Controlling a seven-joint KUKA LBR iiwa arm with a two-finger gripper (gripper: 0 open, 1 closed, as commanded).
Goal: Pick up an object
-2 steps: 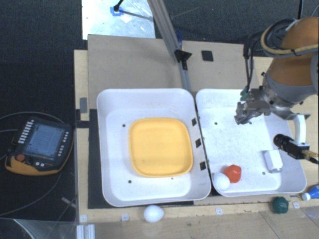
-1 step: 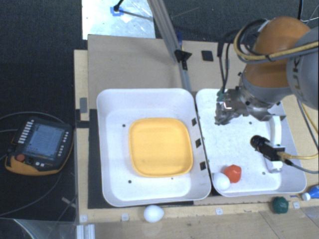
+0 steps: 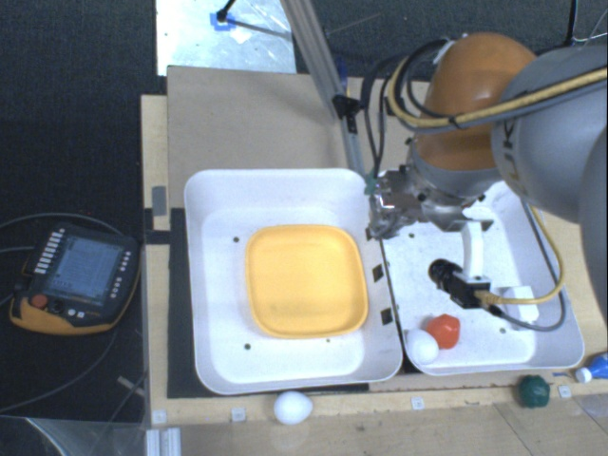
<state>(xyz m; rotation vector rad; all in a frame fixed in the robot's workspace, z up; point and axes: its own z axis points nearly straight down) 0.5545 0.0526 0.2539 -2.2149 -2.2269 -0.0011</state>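
A square yellow plate (image 3: 306, 279) lies flat in the left bin (image 3: 214, 350). In the right bin (image 3: 551, 345) a small orange-red object (image 3: 443, 330) sits near the front left corner, touching a white ball (image 3: 422, 347). My gripper (image 3: 383, 214) hangs low over the far left part of the right bin, close to the wall between the two bins. It is well behind the orange-red object and the ball, and I see nothing in it. The wrist and arm hide the back of the right bin.
A white egg-shaped object (image 3: 293, 407) lies on the bench in front of the left bin. A dark green ball (image 3: 534, 390) and a blue item (image 3: 596, 369) rest by the right bin's front right corner. A teach pendant (image 3: 76, 278) sits far left.
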